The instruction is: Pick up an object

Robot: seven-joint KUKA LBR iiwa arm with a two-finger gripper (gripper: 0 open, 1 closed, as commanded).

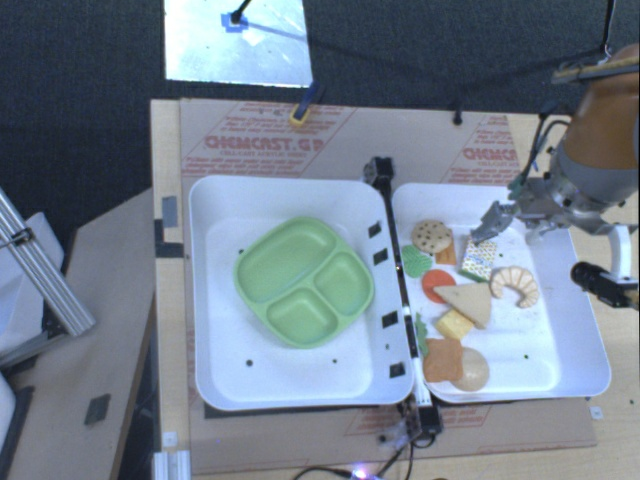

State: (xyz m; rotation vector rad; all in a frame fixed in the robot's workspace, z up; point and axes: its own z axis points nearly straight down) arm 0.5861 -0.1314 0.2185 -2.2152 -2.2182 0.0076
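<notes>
Several toy foods crowd right bin point(575, 363): cookie point(432, 235), croissant point(515, 284), cheese wedge point(468, 301), red slice point(436, 280), bread pieces near front. Gripper point(487, 226) hovers just above patterned cracker point(479, 259), beside cookie; open or clenched, cannot tell. Left bin point(215, 268) holds green divided tray point(303, 281).
</notes>
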